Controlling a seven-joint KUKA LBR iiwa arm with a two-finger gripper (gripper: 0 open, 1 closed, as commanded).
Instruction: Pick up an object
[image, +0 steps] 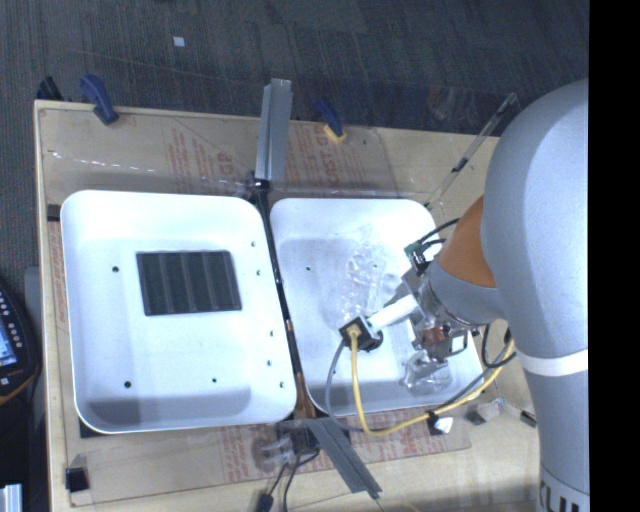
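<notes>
Camera view: gripper (432, 345) low in right bin (300, 300), near its right wall above clear plastic object (428, 375), finger state indiscernible; left bin (90, 300) with dark grate (188, 282).

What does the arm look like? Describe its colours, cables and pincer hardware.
The arm is bulky, smooth and pale grey, with an orange band above the wrist. A yellow cable and thin black wires loop off the wrist. The pincer is a small cluster of metal parts.

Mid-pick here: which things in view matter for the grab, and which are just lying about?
Job:
gripper
clear crumpled object
right bin

Lying about:
left bin
dark ribbed grate
blue clamps
yellow cable
</notes>
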